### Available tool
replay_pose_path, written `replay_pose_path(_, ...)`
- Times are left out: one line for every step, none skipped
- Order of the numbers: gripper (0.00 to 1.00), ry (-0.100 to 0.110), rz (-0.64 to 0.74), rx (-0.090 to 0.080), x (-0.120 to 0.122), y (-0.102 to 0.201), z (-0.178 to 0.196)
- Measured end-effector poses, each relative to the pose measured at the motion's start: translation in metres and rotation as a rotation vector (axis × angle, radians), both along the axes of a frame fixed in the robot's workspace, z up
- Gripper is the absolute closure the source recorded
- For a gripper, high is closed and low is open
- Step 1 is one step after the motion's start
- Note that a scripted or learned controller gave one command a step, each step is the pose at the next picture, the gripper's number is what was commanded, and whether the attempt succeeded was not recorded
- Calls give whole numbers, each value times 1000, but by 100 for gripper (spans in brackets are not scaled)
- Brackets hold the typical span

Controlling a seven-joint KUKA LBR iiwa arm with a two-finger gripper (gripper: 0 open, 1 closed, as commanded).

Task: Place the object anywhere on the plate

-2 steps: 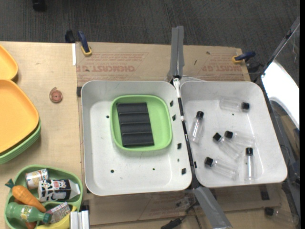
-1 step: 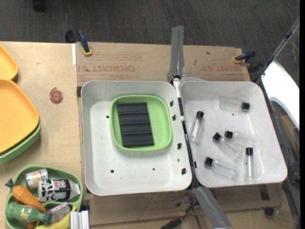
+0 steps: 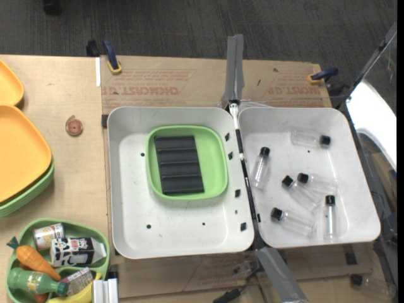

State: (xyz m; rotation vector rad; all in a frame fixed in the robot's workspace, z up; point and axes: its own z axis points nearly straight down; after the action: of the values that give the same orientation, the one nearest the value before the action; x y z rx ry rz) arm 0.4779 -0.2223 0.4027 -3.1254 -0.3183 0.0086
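A green square plate with a dark ribbed inset lies in the left white bin. In the right white bin lie several clear plastic vials with black caps: one at the upper right, one at the left, two near the middle, one at the lower left and one upright-lying at the lower right. Nothing rests on the plate.
Stacked orange and green plates sit on the wooden table at the far left. A green bowl of toy groceries stands at the lower left. Clamps hold the cardboard at the back. A white shape stands at the right edge.
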Motion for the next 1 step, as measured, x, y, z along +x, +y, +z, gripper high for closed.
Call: replay_pose_path(0, -1, 1, 0, 0, 0, 33)
